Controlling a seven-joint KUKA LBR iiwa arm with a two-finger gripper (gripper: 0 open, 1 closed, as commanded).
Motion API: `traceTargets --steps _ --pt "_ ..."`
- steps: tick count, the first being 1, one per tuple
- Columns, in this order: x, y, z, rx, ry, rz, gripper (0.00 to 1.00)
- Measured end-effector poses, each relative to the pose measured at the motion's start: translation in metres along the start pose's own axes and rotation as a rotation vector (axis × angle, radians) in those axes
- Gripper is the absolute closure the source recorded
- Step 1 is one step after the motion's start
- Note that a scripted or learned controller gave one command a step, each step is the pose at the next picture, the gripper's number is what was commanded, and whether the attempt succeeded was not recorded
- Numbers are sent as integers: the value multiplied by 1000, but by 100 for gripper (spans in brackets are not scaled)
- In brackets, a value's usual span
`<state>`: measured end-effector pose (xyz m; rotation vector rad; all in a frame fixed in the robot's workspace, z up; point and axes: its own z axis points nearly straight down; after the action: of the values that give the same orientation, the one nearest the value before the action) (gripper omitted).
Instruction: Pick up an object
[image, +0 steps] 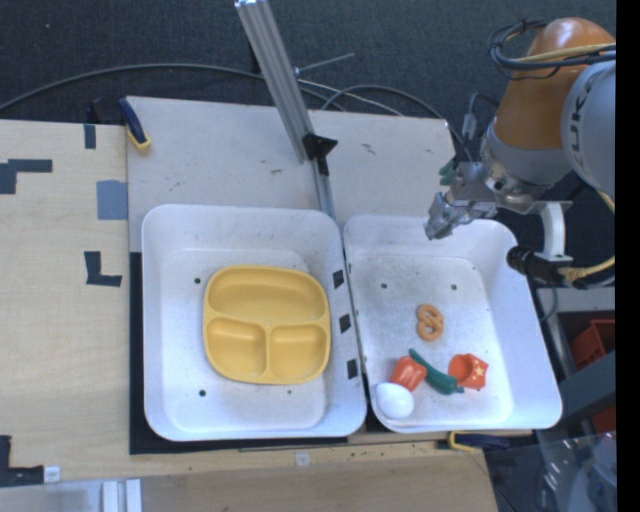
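The right bin (520, 300) holds a small tan pretzel (430, 321) near its middle. Toward its front lie a red pepper (408, 373), a green bean-like piece (434, 370), an orange-red block with a yellow star (469, 371) and a white egg (394, 401) at the front left corner. My gripper (441, 224) hangs above the bin's back edge, well behind the pretzel, with nothing seen between its fingers.
The left bin (165, 300) carries a yellow divided plate (267, 324). A slanted metal pole (285, 85) rises behind the bins. A blue and yellow clamp (134, 125) sits at the back left of the bench. Cables trail by the arm at right.
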<state>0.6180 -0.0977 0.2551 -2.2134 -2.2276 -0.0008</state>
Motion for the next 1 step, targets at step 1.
traceTargets --steps 1 --pt "48 15 13 1 -1 0 100"
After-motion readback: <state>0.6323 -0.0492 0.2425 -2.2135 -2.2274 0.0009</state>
